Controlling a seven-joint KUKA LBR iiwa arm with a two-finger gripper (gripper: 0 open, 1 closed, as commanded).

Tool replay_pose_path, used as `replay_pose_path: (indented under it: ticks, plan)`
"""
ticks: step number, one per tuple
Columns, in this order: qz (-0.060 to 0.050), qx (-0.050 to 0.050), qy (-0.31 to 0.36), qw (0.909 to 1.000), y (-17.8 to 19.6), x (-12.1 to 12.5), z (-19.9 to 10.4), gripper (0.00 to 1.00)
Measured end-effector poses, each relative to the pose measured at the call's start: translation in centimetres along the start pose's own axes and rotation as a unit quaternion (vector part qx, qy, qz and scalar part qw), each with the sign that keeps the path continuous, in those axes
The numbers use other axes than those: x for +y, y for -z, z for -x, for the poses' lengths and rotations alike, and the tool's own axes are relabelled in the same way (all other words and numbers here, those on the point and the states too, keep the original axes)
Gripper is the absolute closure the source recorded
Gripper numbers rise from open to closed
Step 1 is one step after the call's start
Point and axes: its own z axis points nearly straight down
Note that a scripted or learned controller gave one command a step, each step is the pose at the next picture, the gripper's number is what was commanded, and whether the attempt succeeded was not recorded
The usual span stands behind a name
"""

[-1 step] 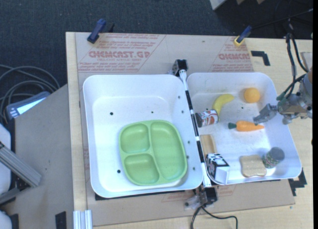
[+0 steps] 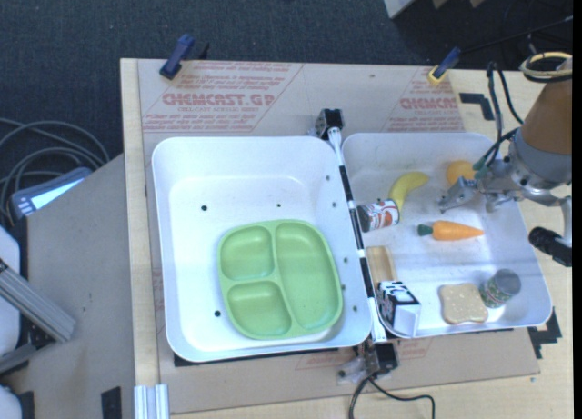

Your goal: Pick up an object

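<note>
Over right bin [image 2: 536,292], gripper [image 2: 464,192] above carrot [image 2: 452,232] — grip state unclear, banana [image 2: 406,188] nearby

The left bin [image 2: 182,181] holds a green tray [image 2: 280,278] with three compartments. In the right bin [image 2: 536,304] the gripper [image 2: 466,192] is over the far part, between a banana [image 2: 406,187] and an orange fruit [image 2: 459,173], and above a carrot [image 2: 452,232]. Near the divider lies a small can [image 2: 379,217], with a wooden block [image 2: 379,264] and a black-and-white box [image 2: 398,305] below it. A slice of bread [image 2: 462,303] lies beside a grey-lidded jar [image 2: 499,287].
</note>
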Motion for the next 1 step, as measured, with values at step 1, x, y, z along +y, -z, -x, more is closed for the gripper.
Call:
replay_pose_path:
  ticks: [1]
  plan:
    - [0.002, -0.003, -0.001, 1.0, -1.82, 5.06, -2.33, 0.0]
